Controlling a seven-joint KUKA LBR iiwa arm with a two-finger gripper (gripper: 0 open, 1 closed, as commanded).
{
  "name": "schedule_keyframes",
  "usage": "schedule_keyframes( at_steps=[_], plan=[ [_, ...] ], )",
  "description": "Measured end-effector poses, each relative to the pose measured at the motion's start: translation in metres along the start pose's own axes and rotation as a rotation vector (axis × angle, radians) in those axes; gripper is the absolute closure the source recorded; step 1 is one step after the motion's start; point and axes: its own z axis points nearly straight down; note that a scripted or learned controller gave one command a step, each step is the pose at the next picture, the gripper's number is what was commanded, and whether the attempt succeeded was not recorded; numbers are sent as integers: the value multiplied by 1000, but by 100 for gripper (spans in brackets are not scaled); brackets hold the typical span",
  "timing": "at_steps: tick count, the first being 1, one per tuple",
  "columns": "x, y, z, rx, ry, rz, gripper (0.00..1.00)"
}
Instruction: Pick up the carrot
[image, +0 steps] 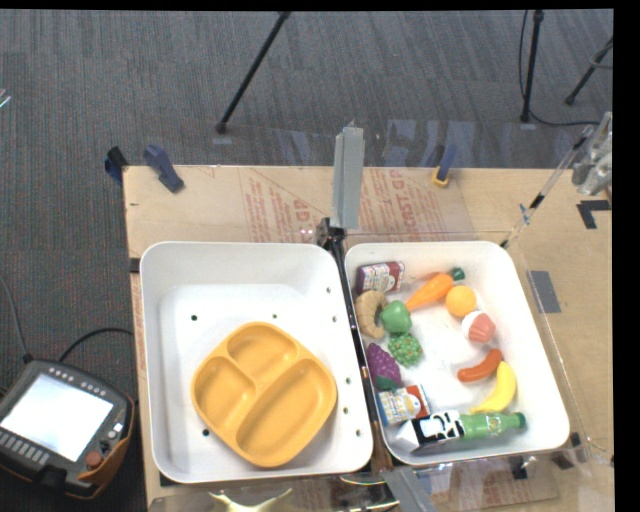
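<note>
The carrot (431, 291) is orange with a small green top. It lies slantwise in the back part of the right bin (530, 310), between a purple can (380, 276) and an orange ball (460, 301). Nothing covers it. My gripper (598, 158) shows as a grey blurred shape at the right edge, well above and to the right of the bin and far from the carrot.
The right bin also holds a green apple (396, 317), broccoli (405, 348), grapes (382, 365), a sausage (480, 366), a banana (497, 390) and a green bottle (490, 424). A yellow divided plate (264, 393) lies in the left bin (165, 300). A grey post (347, 185) stands behind the bins.
</note>
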Motion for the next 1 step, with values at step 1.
schedule_keyframes(
  at_steps=[1],
  plan=[
    [100,-15,29,-1,5,-223,100]
  ],
)
